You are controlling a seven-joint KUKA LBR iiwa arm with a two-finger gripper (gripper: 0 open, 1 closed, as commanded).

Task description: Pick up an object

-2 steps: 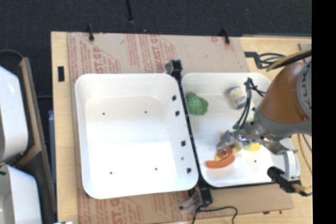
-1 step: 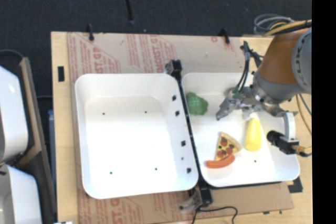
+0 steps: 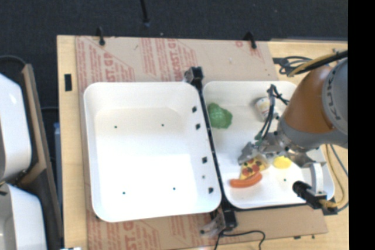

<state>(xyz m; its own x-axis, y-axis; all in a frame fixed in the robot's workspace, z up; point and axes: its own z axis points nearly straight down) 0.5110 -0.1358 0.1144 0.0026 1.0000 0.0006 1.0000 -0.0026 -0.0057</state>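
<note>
I see the right bin (image 3: 234, 91) crowded: a green object (image 3: 220, 116) by the divider, an orange-red piece (image 3: 246, 182) near the front rim, a yellow item (image 3: 282, 163) beside the gripper (image 3: 252, 156). The left bin (image 3: 146, 208) offers open room. Cardboard (image 3: 135, 58) lines the bench. I cannot tell the jaws' state.

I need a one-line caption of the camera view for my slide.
KUKA arm's gripper lowered into the right bin among small objects, near a green item and an orange one.
</note>
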